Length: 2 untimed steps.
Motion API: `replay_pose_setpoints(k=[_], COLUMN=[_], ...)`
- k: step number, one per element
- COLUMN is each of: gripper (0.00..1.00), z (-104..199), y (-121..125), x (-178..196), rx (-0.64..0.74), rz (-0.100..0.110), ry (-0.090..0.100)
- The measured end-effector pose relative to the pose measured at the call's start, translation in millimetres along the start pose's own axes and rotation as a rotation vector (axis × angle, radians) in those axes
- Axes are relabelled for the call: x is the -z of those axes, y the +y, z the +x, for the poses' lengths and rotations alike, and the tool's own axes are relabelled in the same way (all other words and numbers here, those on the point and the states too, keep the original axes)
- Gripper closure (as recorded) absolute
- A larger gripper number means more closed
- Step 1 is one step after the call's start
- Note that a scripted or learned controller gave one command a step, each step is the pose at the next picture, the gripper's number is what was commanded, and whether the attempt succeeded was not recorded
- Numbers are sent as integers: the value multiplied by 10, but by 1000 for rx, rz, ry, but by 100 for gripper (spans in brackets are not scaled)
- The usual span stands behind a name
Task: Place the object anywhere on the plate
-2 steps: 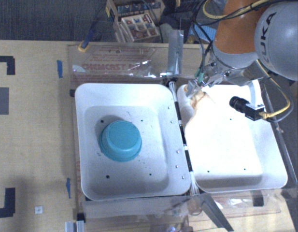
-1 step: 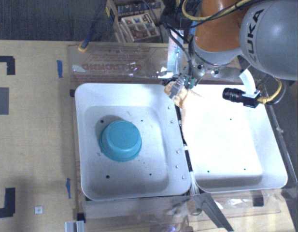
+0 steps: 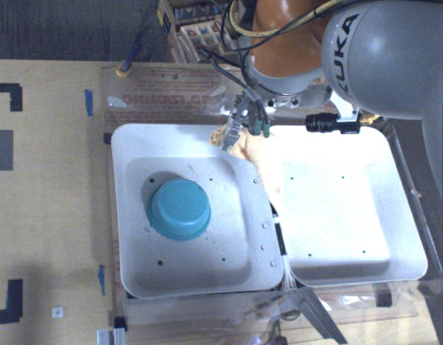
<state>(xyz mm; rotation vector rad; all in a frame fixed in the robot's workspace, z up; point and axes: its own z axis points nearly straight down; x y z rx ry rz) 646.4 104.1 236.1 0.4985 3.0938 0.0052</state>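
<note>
One blue upturned bowl sits in your left bin. Hand at upper centre, over a tan object; can't tell its opening.

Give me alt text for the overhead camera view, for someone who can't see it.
A grey robot arm reaches in from the right, its gripper above the far rim between two white bins. A blue upside-down bowl sits in the left bin; something tan lies beneath the gripper.
</note>
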Motion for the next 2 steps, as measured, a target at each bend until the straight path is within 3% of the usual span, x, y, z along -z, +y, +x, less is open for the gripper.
replay_pose_setpoints(k=[1,2], gripper=[100,0], z=[75,72], y=[500,500], x=[-40,-34], rx=[316,316], rz=[-2,-2], ry=[-1,-1])
